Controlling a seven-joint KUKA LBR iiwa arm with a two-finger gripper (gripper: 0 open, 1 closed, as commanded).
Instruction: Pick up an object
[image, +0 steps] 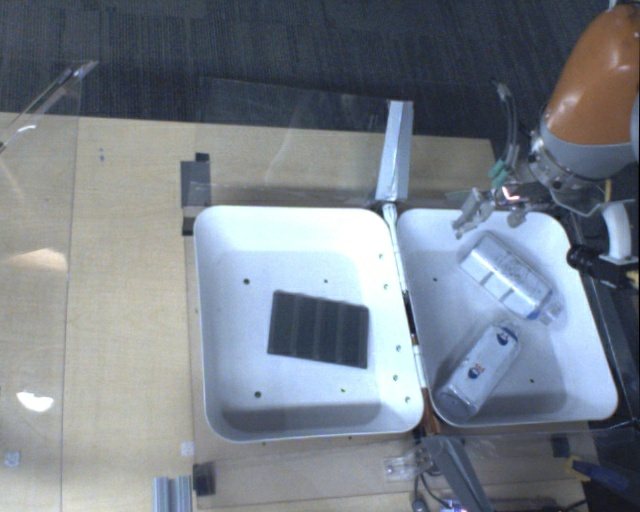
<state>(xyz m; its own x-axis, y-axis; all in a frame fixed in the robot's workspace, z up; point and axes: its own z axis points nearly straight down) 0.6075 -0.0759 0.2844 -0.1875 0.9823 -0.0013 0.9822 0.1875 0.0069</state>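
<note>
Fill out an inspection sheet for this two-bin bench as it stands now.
Surface: wooden bench bearing left bin and right bin.
Job's things: dark ribbed pad lying flat in the left bin; two clear bottles lying in the right bin, apart.
Clutter: nothing seen.
Grippers: gripper above the right bin's far edge, holding nothing.
Cables: wires below the bins' near edge.
Surroundings: dark carpet; clear panel on the left.

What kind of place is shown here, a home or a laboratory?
Most likely a robotics laboratory or test cell: a grey and orange robot arm reaches over two white bins on a wooden bench, with a clear plastic shield beside.
</note>
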